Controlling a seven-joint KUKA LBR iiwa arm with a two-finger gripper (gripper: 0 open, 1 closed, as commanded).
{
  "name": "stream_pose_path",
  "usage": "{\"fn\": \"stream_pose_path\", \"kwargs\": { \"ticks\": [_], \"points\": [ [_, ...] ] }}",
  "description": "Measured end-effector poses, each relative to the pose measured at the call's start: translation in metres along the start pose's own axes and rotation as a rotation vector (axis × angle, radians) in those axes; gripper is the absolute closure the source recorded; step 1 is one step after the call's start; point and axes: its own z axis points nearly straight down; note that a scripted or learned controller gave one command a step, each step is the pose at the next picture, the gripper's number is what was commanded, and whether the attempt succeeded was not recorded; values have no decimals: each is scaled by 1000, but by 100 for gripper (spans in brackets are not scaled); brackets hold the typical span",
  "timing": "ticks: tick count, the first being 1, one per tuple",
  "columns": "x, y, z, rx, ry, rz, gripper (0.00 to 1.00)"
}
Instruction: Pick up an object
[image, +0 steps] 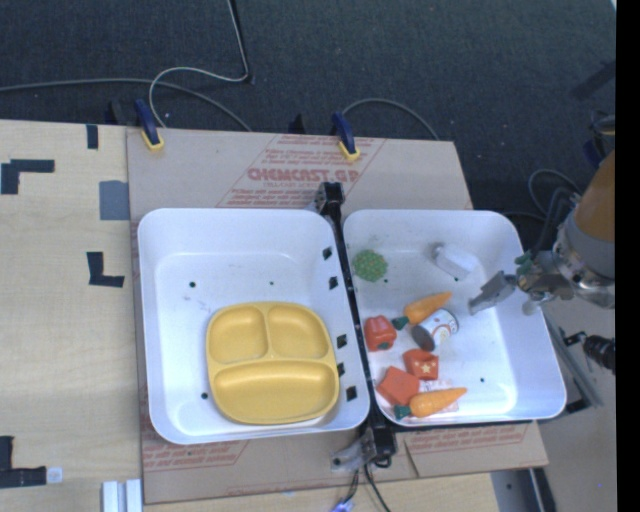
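1. Hovering at the right bin's (505, 232) right edge, my gripper (492, 294) carries nothing; I cannot tell how it is set.
2. Candidate objects cluster toward that bin's front-left: two tapered orange carrots (428, 305) (436, 401), a small round can (438, 327), blocky red pieces (379, 333).
3. I judge the nearer carrot easiest; I should close across its narrow, smooth plastic body.
4. A yellow divided plate (272, 362) sits in the left bin (160, 300).
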Motion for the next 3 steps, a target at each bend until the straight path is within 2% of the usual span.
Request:
{"fn": "stream_pose_path", "kwargs": {
  "ticks": [1,2,3],
  "points": [
    [70,-18,134,-3,2,-2,0],
    [94,-29,134,-8,-3,0,0],
    [94,-28,124,-7,-3,0,100]
  ]
}}
